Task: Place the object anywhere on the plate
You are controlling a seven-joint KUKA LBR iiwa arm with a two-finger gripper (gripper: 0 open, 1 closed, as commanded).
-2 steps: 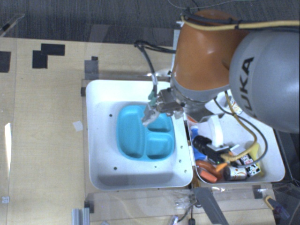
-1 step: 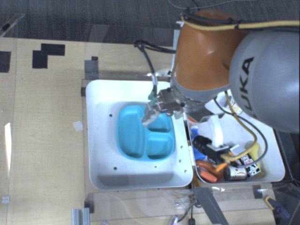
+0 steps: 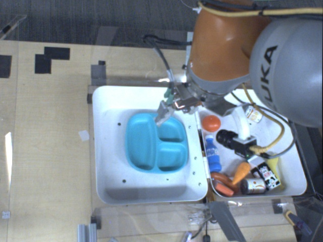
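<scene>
The KUKA arm's pincer (image 3: pixel 163 115) hangs low over the far right compartment of the blue plate (image 3: pixel 146 145), at that compartment's far left corner; whether it is clenched, released or grasping anything cannot be told from this angle. The three-part plate lies in the middle of the left bin (image 3: pixel 108 135). Which object is meant for the plate is unclear. The loose items lie in the right bin (image 3: pixel 298 180), apart from the plate: an orange-red round piece (image 3: pixel 211 122) at the far left, a blue bottle (image 3: pixel 214 156) along the left wall, and a carrot (image 3: pixel 241 171), a red sausage (image 3: pixel 223 184), a dark can (image 3: pixel 252 186) and a black-and-white patched item (image 3: pixel 267 174) toward the near side. The arm (image 3: pixel 282 69), with its orange band (image 3: pixel 222 39), reaches in from the right above that bin.
</scene>
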